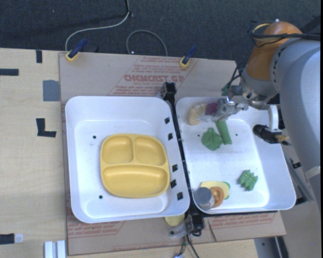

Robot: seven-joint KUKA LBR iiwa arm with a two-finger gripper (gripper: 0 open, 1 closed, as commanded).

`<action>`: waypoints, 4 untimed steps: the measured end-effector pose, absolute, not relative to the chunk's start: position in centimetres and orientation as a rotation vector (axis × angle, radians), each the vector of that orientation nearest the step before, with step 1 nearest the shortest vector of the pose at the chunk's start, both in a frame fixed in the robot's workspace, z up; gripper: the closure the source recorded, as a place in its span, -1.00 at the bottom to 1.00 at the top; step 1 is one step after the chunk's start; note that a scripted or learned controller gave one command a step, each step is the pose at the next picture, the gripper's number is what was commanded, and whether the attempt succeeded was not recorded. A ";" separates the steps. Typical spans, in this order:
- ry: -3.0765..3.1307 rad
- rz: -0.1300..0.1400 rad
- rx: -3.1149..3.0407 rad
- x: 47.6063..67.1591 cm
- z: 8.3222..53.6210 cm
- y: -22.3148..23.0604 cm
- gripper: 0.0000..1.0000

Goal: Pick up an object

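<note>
- Where the bench meets the left side of the view, a pale wooden surface (21, 160) carries a few black tape marks, and a brown cardboard sheet (145, 77) lies under both bins.
- The left bin (78, 144) holds a yellow divided tray (134, 164), lying flat near its middle, with two small compartments on the far side and one long compartment on the near side.
- Black clips run along the seam between the two bins.
- The right bin (269, 192) holds several small things: a pale cream piece (195, 114) near its far left corner, with a small purple piece (210, 109) just beside it on the right.
- A green leafy piece (210, 140) lies a little nearer, touching a green stick (224, 132) whose long axis runs far to near, leaning slightly right at its near end.
- At the near edge sit a grey can (204, 198) and an orange-and-yellow round piece (218, 192), touching each other.
- A small green ruffled piece (248, 180) lies apart, toward the near right.
- The grey arm reaches in from the right, its orange band at the far right, and bends down toward the far part of the right bin.
- The gripper (224, 109) sits low over the far end of the green stick, beside the purple piece; whether its jaws are wide, narrow or closed on anything cannot be told.
</note>
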State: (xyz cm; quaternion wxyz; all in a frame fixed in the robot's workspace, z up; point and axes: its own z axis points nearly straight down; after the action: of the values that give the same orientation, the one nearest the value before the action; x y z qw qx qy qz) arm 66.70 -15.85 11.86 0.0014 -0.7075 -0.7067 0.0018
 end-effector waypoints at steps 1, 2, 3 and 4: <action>-2.222 0.005 -2.221 66.8 8.4 -14.8 -1.00; -2.223 0.012 -2.218 66.7 8.5 -10.3 -1.00; -2.220 -0.003 -2.228 59.8 8.7 -13.7 -1.00; -2.231 -0.007 -2.219 67.0 11.7 -10.8 -1.00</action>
State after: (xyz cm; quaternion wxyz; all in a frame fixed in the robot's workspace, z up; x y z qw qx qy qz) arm 67.03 -10.80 11.71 -0.0027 -0.7051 -0.7091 -0.0022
